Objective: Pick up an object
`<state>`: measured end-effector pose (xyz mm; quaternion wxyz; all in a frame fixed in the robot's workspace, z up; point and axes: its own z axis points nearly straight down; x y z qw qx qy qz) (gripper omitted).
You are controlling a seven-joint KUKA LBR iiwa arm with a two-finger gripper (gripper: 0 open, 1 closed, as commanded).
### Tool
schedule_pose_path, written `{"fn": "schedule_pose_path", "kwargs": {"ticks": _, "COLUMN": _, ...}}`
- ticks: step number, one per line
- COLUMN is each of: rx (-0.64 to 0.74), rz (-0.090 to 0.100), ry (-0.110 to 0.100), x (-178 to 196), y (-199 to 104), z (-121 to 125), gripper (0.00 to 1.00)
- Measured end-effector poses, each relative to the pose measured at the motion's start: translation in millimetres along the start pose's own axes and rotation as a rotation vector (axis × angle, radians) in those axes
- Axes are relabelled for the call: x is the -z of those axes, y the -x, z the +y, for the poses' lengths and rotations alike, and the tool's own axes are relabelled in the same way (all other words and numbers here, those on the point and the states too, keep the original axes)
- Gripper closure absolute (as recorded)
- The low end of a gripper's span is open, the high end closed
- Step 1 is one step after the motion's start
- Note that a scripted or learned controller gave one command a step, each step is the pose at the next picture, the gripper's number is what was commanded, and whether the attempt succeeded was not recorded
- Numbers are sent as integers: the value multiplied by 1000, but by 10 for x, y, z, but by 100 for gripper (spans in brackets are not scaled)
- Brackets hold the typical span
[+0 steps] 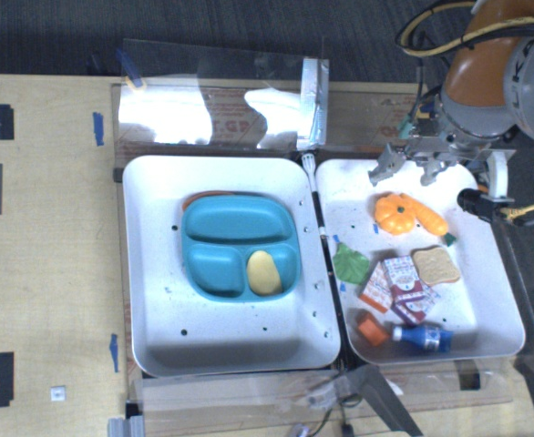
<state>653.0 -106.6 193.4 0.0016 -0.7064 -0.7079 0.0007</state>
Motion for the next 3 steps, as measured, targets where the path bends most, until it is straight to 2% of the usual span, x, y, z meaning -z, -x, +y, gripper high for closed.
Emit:
{"fn": "schedule_pose_path", "kwargs": {"ticks": 1, "rx": 117, "rz": -3, "ry": 8, "x": -1061, "y": 172, "z": -162, "gripper": 0}}
{"fn": "schedule_pose_path", "kwargs": {"ticks": 2, "rx": 114, "rz": -2, "ry": 7, "x": -970, "y": 173, "z": -169, "gripper": 100}}
{"fn": "schedule_pose_path", "kwargs": {"ticks": 3, "rx": 41, "rz": 0, "ry": 7, "x": -64, "y": -488, "z": -156, "gripper": 100}}
